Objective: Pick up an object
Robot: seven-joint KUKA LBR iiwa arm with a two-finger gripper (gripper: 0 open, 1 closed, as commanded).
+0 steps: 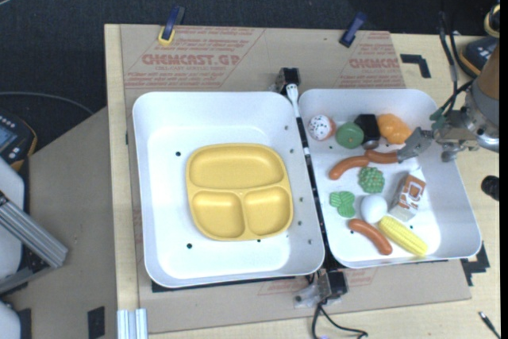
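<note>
The task names no single thing, so the candidates are the small toy foods that lie in the right-hand shallow white bin [456, 202]. At its far side sit a white dotted ball like a die [321, 126], a round green piece [348, 135], a small black block [367, 126] and a rounded orange fruit [393, 127], close together in a row. In front of them an orange-brown sausage [348, 166] lies slantwise, and a second reddish sausage [382, 157] lies just beside the black block. Toward the middle are a bumpy green vegetable [371, 179], a flat green leafy piece [343, 203], a white egg [373, 209] and a small brown-and-white carton [408, 194], which stands tilted. At the near edge a third sausage [371, 236] lies just beside a yellow corn cob [405, 236].

The grey end effector [419, 142] reaches in from the right and hangs over the far right part of this bin, near the orange fruit and the reddish sausage. Whether it is released or clenched cannot be told, and nothing is seen held in it.

The left-hand shallow white bin [159, 194] holds a yellow plastic plate with three compartments [239, 191], lying flat in its middle. Both bins rest side by side on a brown cardboard-covered worktop [238, 55], with a blue clamp [170, 25] at its far edge.
</note>
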